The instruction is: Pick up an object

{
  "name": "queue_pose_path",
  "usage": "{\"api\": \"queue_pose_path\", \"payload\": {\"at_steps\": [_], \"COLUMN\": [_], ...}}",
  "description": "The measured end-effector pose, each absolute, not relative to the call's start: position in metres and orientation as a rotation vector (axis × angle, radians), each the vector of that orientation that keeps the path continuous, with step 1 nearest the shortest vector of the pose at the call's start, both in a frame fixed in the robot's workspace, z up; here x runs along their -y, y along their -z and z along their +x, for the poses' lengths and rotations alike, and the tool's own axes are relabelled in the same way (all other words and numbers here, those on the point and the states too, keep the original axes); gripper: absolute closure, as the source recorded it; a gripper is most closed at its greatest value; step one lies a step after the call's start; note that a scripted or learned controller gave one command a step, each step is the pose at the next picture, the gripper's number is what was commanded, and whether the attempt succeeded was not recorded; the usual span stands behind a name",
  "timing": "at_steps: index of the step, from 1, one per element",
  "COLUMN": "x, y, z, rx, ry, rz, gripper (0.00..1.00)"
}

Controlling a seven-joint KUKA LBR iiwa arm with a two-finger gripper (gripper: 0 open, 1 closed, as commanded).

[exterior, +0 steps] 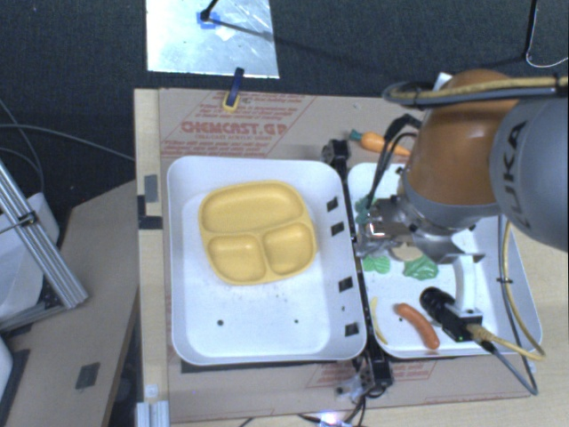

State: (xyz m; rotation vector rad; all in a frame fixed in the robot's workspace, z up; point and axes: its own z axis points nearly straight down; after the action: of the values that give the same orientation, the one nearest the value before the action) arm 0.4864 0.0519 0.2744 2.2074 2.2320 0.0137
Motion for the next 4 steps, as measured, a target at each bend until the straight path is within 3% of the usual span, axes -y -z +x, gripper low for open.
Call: {"api": "queue_pose_path", "payload": {"at_steps": [2, 3, 4], "x": [-0.122, -0.119, -0.128], "y": [-0.399, -0.395, -0.428], "z": [0.487, 0.487, 0.516], "rx": [-2.229, -2.226, -2.225], "ry": [-0.014, -0.003, -0.010], "rz": [2.209, 2.215, 2.212], "gripper": [1.00, 0.00, 0.00]}}
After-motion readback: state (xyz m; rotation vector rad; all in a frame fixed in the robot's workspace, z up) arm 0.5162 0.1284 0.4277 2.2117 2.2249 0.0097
